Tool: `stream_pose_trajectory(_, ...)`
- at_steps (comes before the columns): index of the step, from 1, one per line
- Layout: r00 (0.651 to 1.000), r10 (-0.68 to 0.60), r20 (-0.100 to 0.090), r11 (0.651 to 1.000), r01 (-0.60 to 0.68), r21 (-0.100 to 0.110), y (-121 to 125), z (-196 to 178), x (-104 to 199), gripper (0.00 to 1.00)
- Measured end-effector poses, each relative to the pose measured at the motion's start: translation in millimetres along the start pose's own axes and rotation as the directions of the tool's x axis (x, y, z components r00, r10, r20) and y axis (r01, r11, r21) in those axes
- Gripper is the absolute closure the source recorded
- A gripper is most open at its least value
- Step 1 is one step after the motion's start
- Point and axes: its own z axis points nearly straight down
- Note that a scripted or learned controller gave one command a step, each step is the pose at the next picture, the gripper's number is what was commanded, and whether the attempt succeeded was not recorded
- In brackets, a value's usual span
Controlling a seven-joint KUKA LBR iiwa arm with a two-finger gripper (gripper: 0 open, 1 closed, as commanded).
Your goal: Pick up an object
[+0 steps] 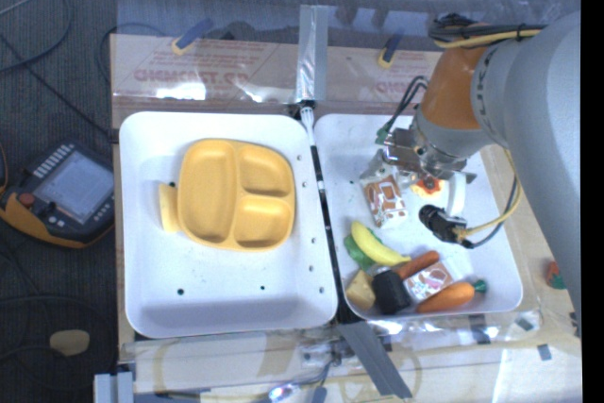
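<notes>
One glossy, curved yellow banana (377, 245)

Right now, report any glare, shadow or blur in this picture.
Camera view: glare streaks on the clear plastic sheet behind the bins and on the tape between them; the yellow tray casts a soft shadow in the left bin; the arm is slightly soft; the banana stays fairly sharp.

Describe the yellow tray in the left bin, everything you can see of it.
The tray is a yellow plate, plastic by its look, with rounded corners and three compartments: one long at the left, two smaller at the right. It lies flat, open side up, in the middle of the left bin. A pale yellow piece sticks out from under its left edge.
</notes>
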Motion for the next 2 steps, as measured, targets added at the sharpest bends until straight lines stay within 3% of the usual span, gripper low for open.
stream_pose_trajectory(1, 0.995, -0.102, 0.004, 0.995, 0.102, 0.001, 32.8, -70.3, 82.8, 1.00)
stream_pose_trajectory(2, 0.993, -0.121, 0.004, 0.993, 0.121, 0.001, 45.9, -106.9, 79.2, 1.00)
